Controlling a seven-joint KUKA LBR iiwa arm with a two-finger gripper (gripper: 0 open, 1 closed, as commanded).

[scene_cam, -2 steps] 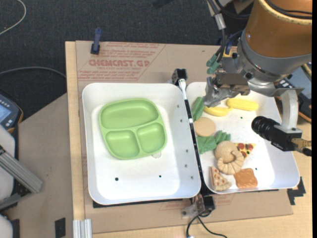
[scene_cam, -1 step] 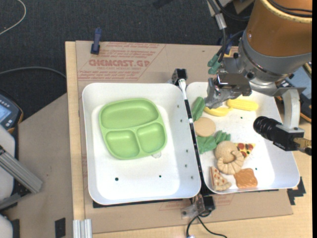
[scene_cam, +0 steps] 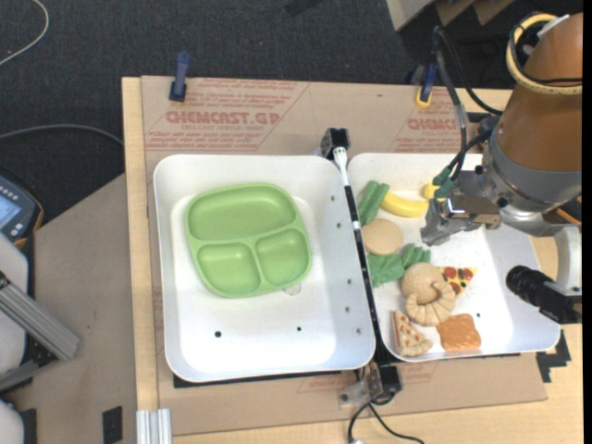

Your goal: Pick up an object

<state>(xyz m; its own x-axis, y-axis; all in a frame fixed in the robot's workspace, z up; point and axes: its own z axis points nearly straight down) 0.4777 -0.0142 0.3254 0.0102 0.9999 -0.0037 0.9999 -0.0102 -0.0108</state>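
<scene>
- The grey arm with its orange band [scene_cam: 546,58] reaches in over the right bin [scene_cam: 518,336], and its gripper [scene_cam: 442,225] hangs above the upper middle of that bin.
- Whether the jaws are wide or narrow cannot be told from this slanted view; nothing can be seen between them.
- A banana [scene_cam: 404,204] lies just to the left of the jaws and a little above them, its long axis running roughly left to right.
- A round tan bun [scene_cam: 382,238] sits to the left of the jaws, beside the bin's dividing wall.
- A green leafy piece [scene_cam: 398,265] lies below and left of the jaws, stretched left to right.
- A second green piece [scene_cam: 372,198] lies left of the banana, tilted on a diagonal.
- Below the jaws sits a croissant [scene_cam: 427,294], with a pizza slice [scene_cam: 410,333] and an orange block [scene_cam: 460,334] further below it.
- A small red and yellow item [scene_cam: 458,277] lies just right of the croissant.
- Far to the left of the jaws, the left bin [scene_cam: 185,340] holds a green divided plate [scene_cam: 247,239].
- Both bins rest on the desk [scene_cam: 231,109].
</scene>
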